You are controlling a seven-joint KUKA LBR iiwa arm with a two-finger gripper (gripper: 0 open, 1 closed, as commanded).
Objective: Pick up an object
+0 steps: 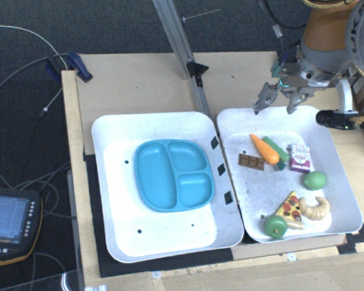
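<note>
Gripper (277, 102) hangs over the far rim of the right bin (348, 190), fingers spread wide, nothing between them. Carrot (265, 149) is the closest candidate, lying at a diagonal just inside that rim, touching a dark green piece (277, 151) on its right. Chocolate bar (252, 162) sits just left of the carrot; small carton (299, 158) to the right, lime (315, 180) beyond it. Pizza slice (290, 208), croissant (315, 208) and green apple (275, 226) cluster at the bin's near edge. Left bin (110, 177) holds a blue divided plate (173, 174). Carrot looks like light, rigid, smooth plastic: likely to slip or roll. Grip across the thick middle, jaws square to its long axis.
</note>
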